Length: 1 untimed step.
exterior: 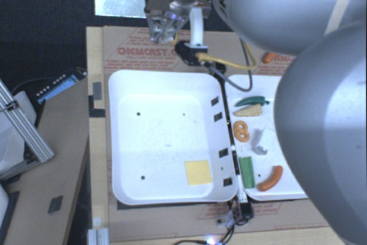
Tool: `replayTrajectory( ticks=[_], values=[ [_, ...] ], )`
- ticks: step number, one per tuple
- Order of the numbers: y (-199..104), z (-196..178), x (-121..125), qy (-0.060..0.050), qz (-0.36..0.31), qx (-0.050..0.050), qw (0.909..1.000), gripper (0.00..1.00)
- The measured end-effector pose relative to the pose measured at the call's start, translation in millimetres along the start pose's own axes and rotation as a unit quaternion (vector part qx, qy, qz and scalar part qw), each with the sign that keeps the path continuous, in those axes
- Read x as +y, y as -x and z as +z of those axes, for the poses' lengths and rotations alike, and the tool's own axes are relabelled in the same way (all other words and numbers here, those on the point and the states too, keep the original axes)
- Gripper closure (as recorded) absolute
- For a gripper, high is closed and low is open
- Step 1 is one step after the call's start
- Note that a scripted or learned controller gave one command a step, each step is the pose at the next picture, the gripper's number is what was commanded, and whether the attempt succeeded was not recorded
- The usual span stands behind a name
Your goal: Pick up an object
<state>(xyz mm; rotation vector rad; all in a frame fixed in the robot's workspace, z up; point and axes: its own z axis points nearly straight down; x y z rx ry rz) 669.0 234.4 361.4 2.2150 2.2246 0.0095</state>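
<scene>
My gripper [162, 31] hangs high above the far edge of the left bin [123, 86], past its back rim. Nothing shows between its fingers. In the left bin a flat yellow square [198, 172] lies near the front right corner. The right bin [287, 195] holds a green chili pepper [251, 101], a tan corn-like piece [248, 111], a pretzel [241, 132], a small grey-white piece [260, 142], a green block [246, 172] and a red-orange sausage [270, 178]. The grey arm covers most of the right bin.
A small orange item [268, 57] lies on the cardboard behind the right bin. Black clips [218, 116] line the shared wall between the bins. A yellow cable [229, 63] trails from the wrist. Metal rails [23, 129] stand at the left.
</scene>
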Motion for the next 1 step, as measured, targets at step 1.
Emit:
replayTrajectory(
  ticks=[1],
  values=[
    [-0.3, -185.7, -0.5, 0.007, -0.001, 0.002, 1.0000, 1.00]
  ],
)
